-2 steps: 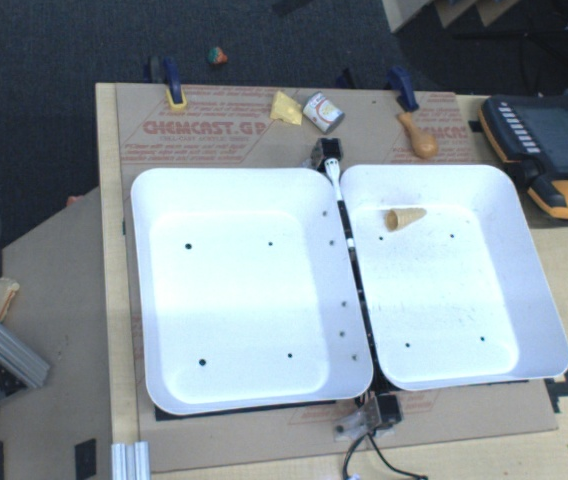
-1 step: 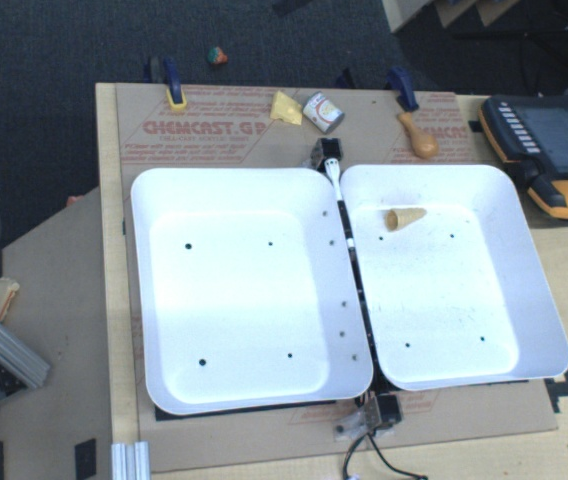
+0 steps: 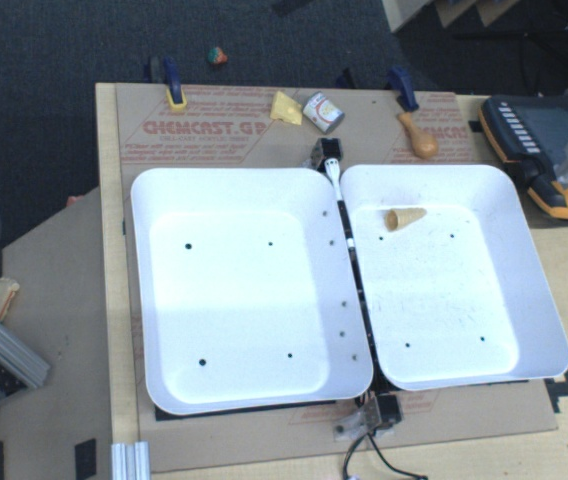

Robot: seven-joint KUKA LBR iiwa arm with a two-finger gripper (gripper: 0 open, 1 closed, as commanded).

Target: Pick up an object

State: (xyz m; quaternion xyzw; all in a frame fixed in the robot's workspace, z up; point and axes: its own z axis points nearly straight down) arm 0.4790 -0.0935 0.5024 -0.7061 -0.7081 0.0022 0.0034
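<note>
Right bin (image 3: 449, 303): one small tan cone-shaped piece (image 3: 402, 218), lying on its side near the far wall, toward the inner edge. Apart from every wall, touching nothing else.

Left bin (image 3: 234, 303): white floor with four dark dots.

The bins sit side by side with a dark seam between them. A black-and-white clip (image 3: 329, 156) sits at the seam's far end.

On the cardboard sheet (image 3: 234, 133) beyond the bins: yellow wedge (image 3: 286, 109) just beside a small grey-white box (image 3: 323, 113); a wooden knob-ended piece (image 3: 419, 138) further right. Blue clamps (image 3: 173, 80) hold the far edge.

Black and yellow pendant (image 3: 539, 148) at the bench's far right. Small coloured ball (image 3: 218, 56) on the dark floor.
</note>
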